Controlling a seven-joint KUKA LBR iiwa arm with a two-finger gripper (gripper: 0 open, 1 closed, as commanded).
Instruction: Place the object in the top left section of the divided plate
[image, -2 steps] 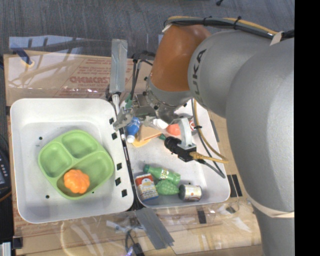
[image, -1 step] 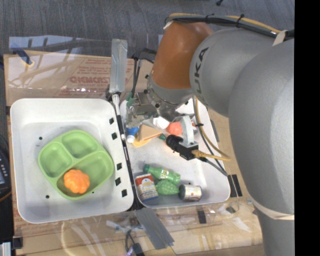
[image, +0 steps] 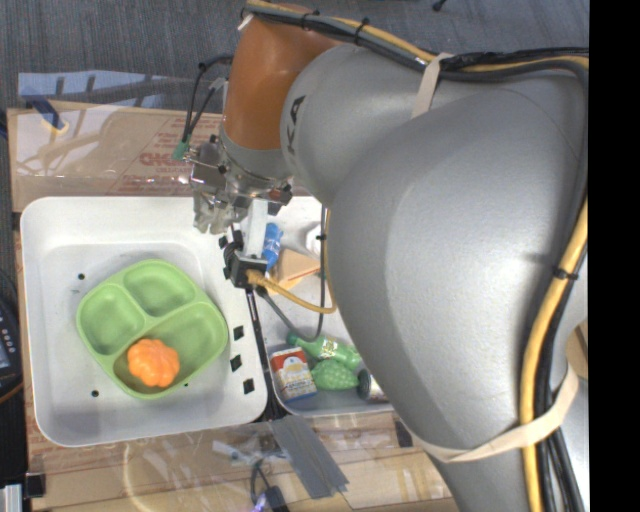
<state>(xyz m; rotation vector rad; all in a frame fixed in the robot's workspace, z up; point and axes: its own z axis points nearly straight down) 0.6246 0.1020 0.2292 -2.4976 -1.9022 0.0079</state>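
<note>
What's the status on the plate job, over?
Tool over the wall between the bins. Orange thing in the plate's big lower section, not top left. Blue thing right beside the tool.

Glossy green plastic plate (image: 118, 322), bumpy matt orange object (image: 153, 362), smooth white plastic bin (image: 45, 260)

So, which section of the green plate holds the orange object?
The wide bottom section; the orange object lies there, not in the two smaller upper sections.
</note>
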